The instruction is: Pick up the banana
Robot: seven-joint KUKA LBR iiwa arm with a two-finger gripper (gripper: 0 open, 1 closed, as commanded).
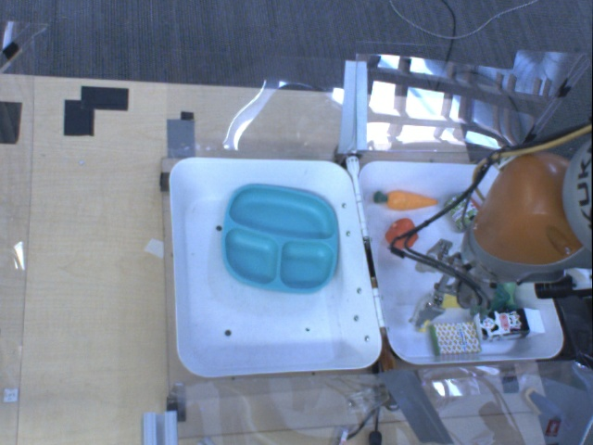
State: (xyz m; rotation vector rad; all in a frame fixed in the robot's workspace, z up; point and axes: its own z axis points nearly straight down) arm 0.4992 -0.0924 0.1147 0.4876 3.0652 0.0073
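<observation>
My gripper (pixel 437 300) is low in the right bin (pixel 398 341), near its front, below the arm's orange band (pixel 526 213). A small patch of yellow (pixel 449 298), which may be the banana, shows right against the gripper; the rest of it is hidden by the gripper and wrist. I cannot tell whether the gripper has hold of it. A yellow-green bit (pixel 464 215) peeks out beside the orange band.
Also in the right bin are an orange carrot (pixel 408 198), a red item (pixel 401 232), a green dotted box (pixel 456 337), a black-and-white carton (pixel 506 324) and a green object (pixel 505 295). A blue divided plate (pixel 281 236) lies in the left bin (pixel 199 332).
</observation>
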